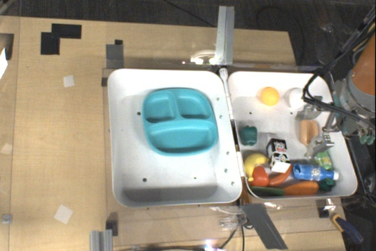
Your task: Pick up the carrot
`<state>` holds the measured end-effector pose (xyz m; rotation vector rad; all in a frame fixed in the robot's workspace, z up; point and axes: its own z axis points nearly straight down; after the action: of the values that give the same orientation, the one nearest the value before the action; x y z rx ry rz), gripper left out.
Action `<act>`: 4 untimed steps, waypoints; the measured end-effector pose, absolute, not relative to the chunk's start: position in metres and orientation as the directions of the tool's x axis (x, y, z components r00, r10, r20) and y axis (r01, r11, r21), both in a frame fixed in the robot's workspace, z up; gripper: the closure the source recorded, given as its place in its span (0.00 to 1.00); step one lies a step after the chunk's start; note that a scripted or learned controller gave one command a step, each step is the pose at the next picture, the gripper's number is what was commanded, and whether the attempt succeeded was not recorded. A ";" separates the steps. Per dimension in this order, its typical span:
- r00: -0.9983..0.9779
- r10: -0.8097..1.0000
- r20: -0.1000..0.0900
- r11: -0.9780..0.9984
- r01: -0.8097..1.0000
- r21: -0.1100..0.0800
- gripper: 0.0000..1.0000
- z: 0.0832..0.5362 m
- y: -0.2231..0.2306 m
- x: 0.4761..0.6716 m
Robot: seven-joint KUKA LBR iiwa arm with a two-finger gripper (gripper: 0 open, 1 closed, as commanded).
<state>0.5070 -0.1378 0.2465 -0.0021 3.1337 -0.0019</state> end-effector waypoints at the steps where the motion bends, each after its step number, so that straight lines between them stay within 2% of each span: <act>1: -0.994 -0.112 -0.001 0.994 -0.112 0.002 0.00 0.156 -0.134 0.600; 2: -0.999 -0.055 0.002 0.999 -0.055 0.001 0.00 0.089 -0.114 0.669; 3: -0.998 -0.060 -0.023 0.998 -0.060 -0.004 1.00 0.104 -0.112 0.675; 4: -0.995 0.100 -0.026 0.995 0.100 -0.001 1.00 0.326 -0.120 0.646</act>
<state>0.6459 -0.1205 0.3260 0.1562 3.1119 -0.0036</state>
